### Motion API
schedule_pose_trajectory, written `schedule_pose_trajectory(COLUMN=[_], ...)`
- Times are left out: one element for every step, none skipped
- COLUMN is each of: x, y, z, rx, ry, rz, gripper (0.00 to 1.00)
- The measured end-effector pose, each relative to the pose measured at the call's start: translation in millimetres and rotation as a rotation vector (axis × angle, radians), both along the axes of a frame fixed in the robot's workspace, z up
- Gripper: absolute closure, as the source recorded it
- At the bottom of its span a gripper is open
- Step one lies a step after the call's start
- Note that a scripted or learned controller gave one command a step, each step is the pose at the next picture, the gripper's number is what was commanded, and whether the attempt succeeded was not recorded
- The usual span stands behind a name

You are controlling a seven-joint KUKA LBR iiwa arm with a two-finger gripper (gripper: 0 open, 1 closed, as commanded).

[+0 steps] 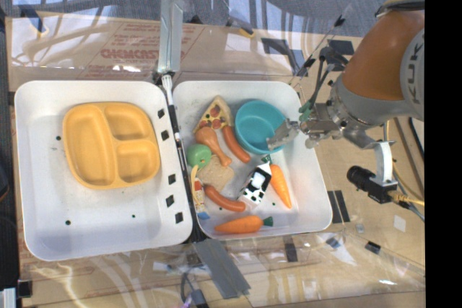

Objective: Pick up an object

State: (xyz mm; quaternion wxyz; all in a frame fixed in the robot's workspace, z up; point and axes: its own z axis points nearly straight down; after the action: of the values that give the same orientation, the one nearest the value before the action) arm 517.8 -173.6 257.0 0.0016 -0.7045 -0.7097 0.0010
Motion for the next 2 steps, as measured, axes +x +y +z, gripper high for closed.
schedule_pose_trajectory(x=[-6.5,58.9], y=[22.1,55.3], z=[-99.4,-155.2], rx=[0.0,-0.003], ry=[0.005,-0.017], rz=[-0.314,-0.276], gripper=[0.0,0.0])
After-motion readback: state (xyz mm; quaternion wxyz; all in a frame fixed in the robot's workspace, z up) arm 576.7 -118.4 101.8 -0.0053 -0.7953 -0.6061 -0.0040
